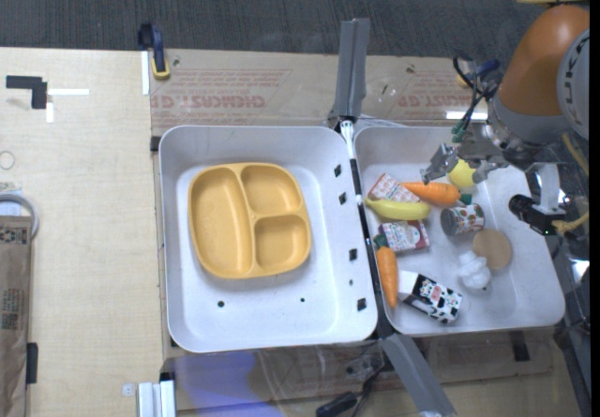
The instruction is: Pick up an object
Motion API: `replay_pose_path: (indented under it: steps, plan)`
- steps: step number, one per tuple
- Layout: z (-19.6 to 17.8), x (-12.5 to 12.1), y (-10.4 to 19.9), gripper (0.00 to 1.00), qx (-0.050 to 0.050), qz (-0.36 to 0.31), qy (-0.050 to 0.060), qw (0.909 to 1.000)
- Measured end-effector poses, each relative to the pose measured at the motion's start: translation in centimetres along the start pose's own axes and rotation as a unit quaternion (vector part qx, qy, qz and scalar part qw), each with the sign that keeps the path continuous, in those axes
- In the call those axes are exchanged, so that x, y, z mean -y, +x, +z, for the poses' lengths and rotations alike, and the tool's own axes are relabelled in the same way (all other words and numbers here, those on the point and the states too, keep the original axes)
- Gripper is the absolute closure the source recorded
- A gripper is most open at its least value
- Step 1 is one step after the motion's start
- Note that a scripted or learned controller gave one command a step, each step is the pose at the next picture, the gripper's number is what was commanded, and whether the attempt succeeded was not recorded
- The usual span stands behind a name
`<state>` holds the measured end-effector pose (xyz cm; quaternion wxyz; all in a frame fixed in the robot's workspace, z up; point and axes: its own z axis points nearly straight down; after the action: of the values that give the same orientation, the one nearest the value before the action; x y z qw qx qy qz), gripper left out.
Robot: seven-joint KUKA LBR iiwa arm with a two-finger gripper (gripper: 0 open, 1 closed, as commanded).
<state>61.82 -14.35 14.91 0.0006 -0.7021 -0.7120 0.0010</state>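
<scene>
Gripper [448,165] fingers are seen over the right bin [525,312], but whether they are released or clenched cannot be told. An orange carrot [433,191] is found just beside the fingertips, at about 7 o'clock from them, resting above a banana [397,209]. Its long axis is laid roughly from 9 to 3 o'clock. The arm [548,59] is extended in from 2 o'clock, wrist angled downward.

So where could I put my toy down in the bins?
Left bin: bare white floor below the yellow tray and along its right side. Right bin: crowded around the banana and carrots; small bare corner beyond the milk carton.
</scene>
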Motion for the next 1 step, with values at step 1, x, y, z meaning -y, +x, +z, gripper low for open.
replay_pose_path:
  steps: [1]
  plan:
    - [1.72,-4.11,3.94,0.00,0.000,0.067,0.000,0.9977]
